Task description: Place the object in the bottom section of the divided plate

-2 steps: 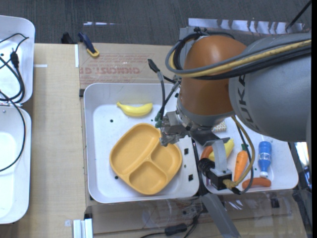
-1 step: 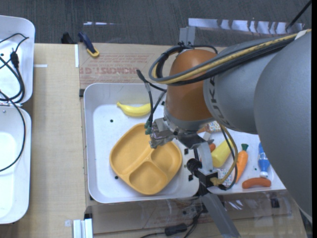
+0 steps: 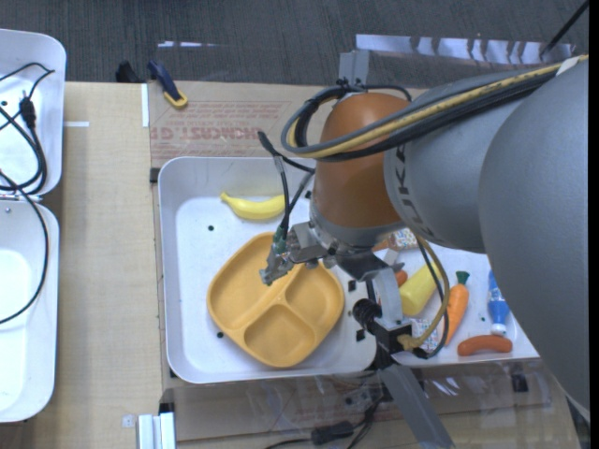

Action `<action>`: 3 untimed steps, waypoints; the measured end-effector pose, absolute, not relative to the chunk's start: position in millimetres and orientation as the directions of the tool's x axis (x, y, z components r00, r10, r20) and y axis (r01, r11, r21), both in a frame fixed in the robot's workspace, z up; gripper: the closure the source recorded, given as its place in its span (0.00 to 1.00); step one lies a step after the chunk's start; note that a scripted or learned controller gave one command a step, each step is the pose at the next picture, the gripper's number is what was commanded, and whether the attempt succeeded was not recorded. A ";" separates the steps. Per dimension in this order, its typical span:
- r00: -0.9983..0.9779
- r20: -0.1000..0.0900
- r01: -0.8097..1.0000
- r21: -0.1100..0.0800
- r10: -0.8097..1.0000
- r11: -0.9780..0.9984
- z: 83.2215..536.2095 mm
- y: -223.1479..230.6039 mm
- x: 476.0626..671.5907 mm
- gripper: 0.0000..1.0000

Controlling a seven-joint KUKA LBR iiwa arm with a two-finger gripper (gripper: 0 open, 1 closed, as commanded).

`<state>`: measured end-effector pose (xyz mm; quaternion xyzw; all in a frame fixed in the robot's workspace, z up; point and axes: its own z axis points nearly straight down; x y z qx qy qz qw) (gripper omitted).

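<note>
Plastic, glossy and yellow-orange, the divided plate [image 3: 276,311] lies in the white bin [image 3: 178,279]; a curved banana [image 3: 253,206] (smooth-skinned) rests beyond. Jaws [image 3: 278,262] hover at its rim; their opening cannot be told.

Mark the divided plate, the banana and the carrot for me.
divided plate [image 3: 245,299]: camera view, bare floor of its left section.
banana [image 3: 251,206]: camera view, middle of its curved body.
carrot [image 3: 456,310]: camera view, middle of its orange body.

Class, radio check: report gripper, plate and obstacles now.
Gripper over yellow divided plate, fingers unclear. Banana in bin, off plate. Bottom section bare.
</note>
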<state>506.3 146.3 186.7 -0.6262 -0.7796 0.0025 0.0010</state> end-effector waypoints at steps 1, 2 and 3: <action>-0.132 -0.002 0.991 -0.004 0.991 0.132 177.0 126.3 557.5 0.00; -0.129 -0.003 0.992 -0.006 0.992 0.129 185.2 124.8 557.8 1.00; -0.112 -0.001 0.994 -0.004 0.994 0.112 190.7 56.0 510.3 1.00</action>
